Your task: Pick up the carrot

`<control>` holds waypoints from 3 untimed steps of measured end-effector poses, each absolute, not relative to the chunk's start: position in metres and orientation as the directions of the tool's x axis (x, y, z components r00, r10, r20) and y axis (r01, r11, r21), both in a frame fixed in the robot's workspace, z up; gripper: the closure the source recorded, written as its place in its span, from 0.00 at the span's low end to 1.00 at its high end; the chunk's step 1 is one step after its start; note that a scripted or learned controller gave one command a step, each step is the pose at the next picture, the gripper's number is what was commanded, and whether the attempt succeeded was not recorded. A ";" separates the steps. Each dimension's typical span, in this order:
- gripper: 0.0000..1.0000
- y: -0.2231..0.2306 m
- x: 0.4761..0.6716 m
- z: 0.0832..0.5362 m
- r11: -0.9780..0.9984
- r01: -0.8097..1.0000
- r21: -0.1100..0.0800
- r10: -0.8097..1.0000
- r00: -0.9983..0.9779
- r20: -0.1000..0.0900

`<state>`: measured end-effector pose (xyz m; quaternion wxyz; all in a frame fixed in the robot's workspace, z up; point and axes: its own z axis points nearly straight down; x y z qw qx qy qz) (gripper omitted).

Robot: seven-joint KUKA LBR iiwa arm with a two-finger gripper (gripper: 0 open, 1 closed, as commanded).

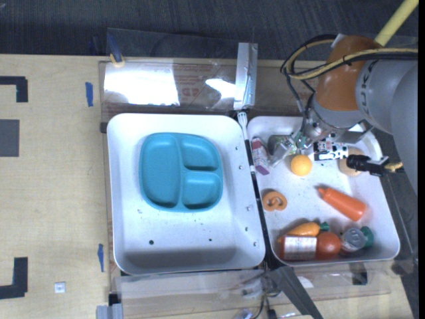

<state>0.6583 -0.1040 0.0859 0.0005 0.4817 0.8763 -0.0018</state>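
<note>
The gripper (312, 140) hangs over the far end of the right bin (388, 208); whether it grasps anything cannot be told. An orange ball (301, 165) lies just beside it. The carrot (342, 203) lies nearer mid-bin, untouched.

One fixed camera above looks down slantwise on both bins (126, 198).

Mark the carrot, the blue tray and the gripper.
carrot (342, 203): camera view, middle of its orange body, right bin.
blue tray (180, 171): camera view, divider ridge near its centre, left bin.
gripper (300, 141): camera view, its tip, above the round orange fruit (301, 165).
</note>
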 end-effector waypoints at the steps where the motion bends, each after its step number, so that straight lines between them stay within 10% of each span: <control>1: 0.00 -0.121 0.596 0.087 0.438 0.899 0.003 0.899 -0.438 -0.002; 2: 0.00 -0.098 0.650 0.086 0.519 0.855 0.004 0.855 -0.519 -0.004; 3: 0.00 -0.143 0.597 0.136 0.474 0.881 0.004 0.881 -0.474 -0.006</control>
